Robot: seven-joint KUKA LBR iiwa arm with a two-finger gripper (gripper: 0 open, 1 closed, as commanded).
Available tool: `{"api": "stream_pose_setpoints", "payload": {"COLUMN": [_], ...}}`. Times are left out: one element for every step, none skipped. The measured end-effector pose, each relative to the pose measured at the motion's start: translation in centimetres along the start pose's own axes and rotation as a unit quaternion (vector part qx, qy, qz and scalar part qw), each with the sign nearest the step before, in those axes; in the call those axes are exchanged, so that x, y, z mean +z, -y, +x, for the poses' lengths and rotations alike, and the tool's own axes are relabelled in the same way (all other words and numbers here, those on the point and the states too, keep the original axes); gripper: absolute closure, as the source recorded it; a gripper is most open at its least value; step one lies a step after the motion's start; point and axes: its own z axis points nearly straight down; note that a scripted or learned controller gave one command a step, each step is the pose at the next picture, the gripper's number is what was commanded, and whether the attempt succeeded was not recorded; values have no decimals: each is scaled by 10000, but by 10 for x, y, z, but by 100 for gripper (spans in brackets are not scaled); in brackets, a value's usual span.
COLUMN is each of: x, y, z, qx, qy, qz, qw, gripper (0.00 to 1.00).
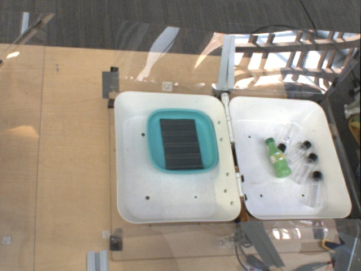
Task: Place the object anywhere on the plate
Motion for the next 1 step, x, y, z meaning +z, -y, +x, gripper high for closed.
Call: {"api": "stream_pose_setpoints", "payload": {"x": [2], "y": [10], "z": [-9], "qx": [649], "qy": [4], "qz": [19], "qw": [9979], "gripper": [0]}}
